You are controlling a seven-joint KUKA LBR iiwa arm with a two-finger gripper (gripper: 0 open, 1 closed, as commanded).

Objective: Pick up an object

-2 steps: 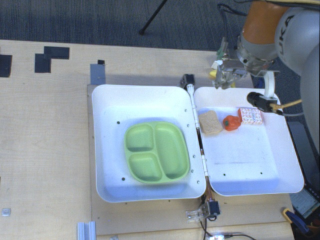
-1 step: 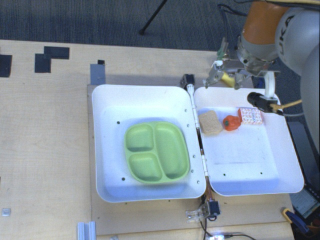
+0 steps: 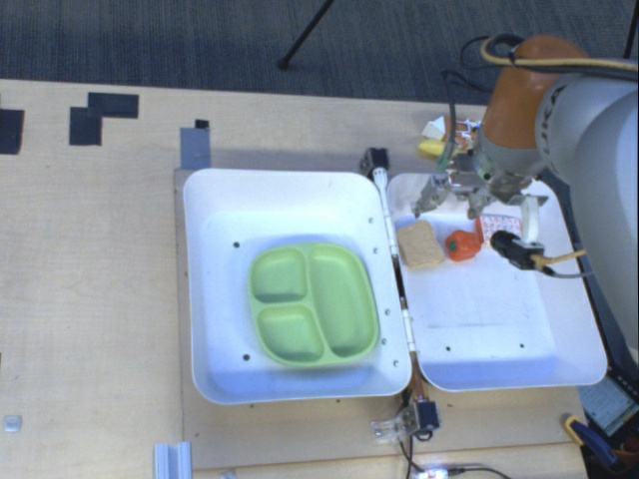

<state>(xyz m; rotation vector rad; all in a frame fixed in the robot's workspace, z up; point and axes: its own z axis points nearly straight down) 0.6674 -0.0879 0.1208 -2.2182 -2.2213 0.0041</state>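
Two shallow white bins sit side by side on the wooden bench [image 3: 90, 297]. The left bin [image 3: 215, 218] carries a green divided plate [image 3: 314, 303] with three compartments, lying toward that bin's near edge and a little right of its middle. The right bin [image 3: 499, 337] holds its things in the far half: a tan, bread-like slice [image 3: 420, 244] lies close to the bin's left edge, and just beside it, toward the middle, a small red-orange object [image 3: 461, 245] (rounded, with a dark spot on top, perhaps a toy tomato). The two look nearly touching, though a slight gap may separate them. Near the bin's far right corner lies something white with red marks [image 3: 501, 225], partly hidden by the arm.

The grey arm [image 3: 589, 138] with its orange band reaches in over the far edge of the right bin. The gripper [image 3: 451, 200] hangs above the far part of that bin, its two fingers spread apart with nothing between them; one fingertip [image 3: 427, 201] points down over the slice's far end, the other is above the red-orange object. A yellow item [image 3: 430, 149] rests on the bench just beyond the bin's far edge
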